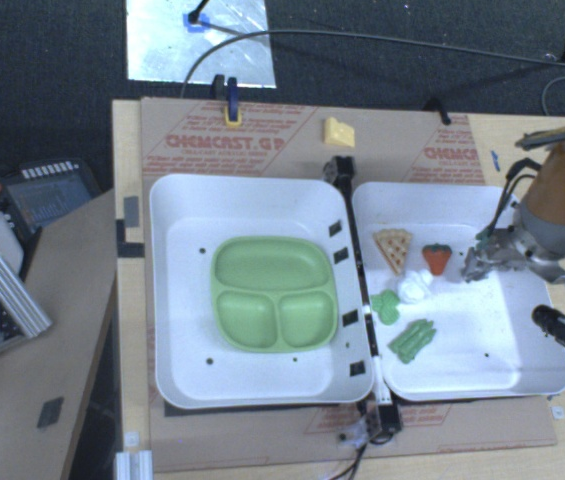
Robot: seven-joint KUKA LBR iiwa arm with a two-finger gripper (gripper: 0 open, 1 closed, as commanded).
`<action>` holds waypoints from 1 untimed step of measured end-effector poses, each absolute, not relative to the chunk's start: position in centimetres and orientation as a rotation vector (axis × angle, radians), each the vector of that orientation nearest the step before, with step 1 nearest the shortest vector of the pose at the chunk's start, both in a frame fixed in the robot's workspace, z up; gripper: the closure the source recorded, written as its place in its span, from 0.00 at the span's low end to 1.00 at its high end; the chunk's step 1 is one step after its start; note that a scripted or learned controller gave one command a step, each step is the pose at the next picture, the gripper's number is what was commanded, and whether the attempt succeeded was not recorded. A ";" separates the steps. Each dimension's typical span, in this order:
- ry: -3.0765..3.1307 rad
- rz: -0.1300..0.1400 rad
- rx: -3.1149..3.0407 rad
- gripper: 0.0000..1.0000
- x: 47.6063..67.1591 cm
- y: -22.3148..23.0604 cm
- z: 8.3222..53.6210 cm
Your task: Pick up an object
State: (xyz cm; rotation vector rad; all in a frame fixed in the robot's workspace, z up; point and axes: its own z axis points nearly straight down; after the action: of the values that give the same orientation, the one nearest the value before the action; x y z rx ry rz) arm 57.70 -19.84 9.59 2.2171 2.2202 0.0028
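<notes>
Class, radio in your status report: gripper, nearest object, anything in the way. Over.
Gripper low over the right white bin, fingers unclear. Red strawberry-shaped toy just beside it, not held. Tan waffle-patterned wedge and white lump lie close behind.

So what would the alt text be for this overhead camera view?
A grey and orange robot arm's claw hovers in the right white bin near a toy strawberry, waffle piece and green toys. The left bin holds a green divided plate.

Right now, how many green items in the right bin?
2. A green asparagus-like bunch lies near the bin's left-front; a smaller green piece sits just behind it beside the white piece. More could hide under the arm.
</notes>
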 end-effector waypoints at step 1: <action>2.222 0.006 2.211 1.00 58.3 -19.6 16.0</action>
State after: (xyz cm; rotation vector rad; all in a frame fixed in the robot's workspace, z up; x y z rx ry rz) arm 58.33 -19.61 15.96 2.2112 2.2215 0.0059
